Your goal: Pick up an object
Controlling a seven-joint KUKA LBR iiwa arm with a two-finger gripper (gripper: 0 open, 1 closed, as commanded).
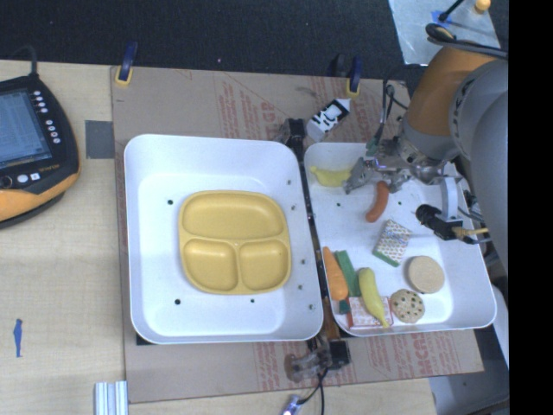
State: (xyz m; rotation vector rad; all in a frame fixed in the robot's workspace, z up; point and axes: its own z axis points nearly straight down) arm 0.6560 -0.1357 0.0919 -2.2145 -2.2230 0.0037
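On the wooden bench (60, 292) in front of you lies a brown cardboard sheet (216, 102), and on it sit the two shallow white bins side by side, touching along their inner edges. The left white bin (147, 309) carries a yellow plastic tray with three compartments (234, 240), lying flat near its middle. The grey arm with its orange band (454, 85) reaches in from the right over the far end of the right white bin (471, 305). At the left edge of the bench you can see a black and orange control pendant with a screen (30, 145). The two-finger gripper (377, 173) hangs low over the far part of the right bin, between a yellow banana-shaped toy (330, 176) and a small orange-red sausage (378, 201) that lies just beside it; you cannot tell whether it is spread or closed, and nothing shows between its tips. Nearer you in that bin lie a round tan disc (425, 275), a checked green and white packet (392, 242), an orange carrot (333, 273), a green stick (347, 272), a yellow corn cob (371, 292) and a speckled round cookie (406, 306), clustered along the near edge.
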